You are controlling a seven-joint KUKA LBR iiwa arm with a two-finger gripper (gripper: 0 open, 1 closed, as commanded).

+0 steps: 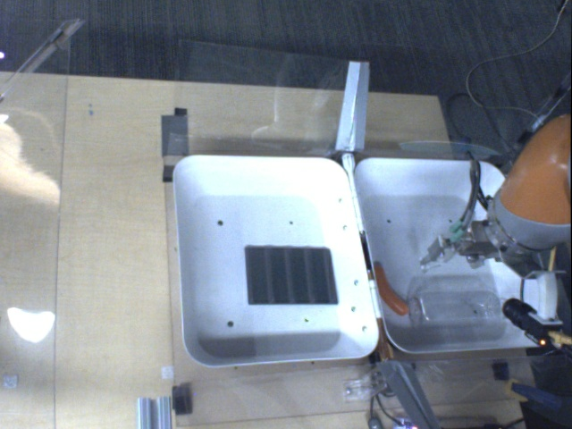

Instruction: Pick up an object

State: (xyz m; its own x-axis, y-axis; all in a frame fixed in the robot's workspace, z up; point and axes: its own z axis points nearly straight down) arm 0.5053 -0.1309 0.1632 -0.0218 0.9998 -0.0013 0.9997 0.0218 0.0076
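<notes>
My gripper (441, 252) hangs over the middle of the right bin (407, 181), reaching in from the right under the orange-banded arm (539, 181). Just below it lies a clear plastic object (453, 307) on the bin floor, near the front wall. An orange-red elongated object (391, 291) rests against the right bin's left wall, left of and below the gripper. I see nothing held in the gripper. A dark ridged rectangular object (290, 275) lies flat in the middle of the left bin (201, 239).
A metal post (354, 105) stands at the back where the two bins meet. Cables and black fittings (529, 322) crowd the right bin's front right corner. Clamps (176, 137) sit beside the left bin on the wooden bench.
</notes>
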